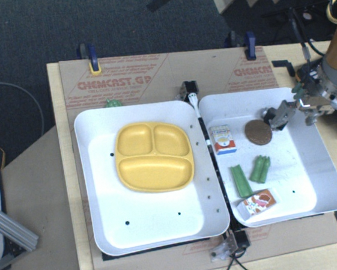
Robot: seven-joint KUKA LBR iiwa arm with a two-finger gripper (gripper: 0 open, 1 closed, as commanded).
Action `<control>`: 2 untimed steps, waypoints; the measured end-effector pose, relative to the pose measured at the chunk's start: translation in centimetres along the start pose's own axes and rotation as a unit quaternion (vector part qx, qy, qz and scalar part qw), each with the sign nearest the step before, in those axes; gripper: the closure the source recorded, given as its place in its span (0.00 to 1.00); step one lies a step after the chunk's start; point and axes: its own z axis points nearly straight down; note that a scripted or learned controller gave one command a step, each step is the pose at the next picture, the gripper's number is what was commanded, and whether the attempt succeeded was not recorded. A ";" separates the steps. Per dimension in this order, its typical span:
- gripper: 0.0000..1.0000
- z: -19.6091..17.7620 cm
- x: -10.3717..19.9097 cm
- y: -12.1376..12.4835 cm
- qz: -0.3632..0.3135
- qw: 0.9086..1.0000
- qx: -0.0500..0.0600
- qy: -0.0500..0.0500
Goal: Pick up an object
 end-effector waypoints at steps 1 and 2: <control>0.00 12.7 3.8 -0.2 -0.002 1.000 0.007 0.003; 0.00 15.2 5.7 -2.3 0.001 1.000 0.000 0.001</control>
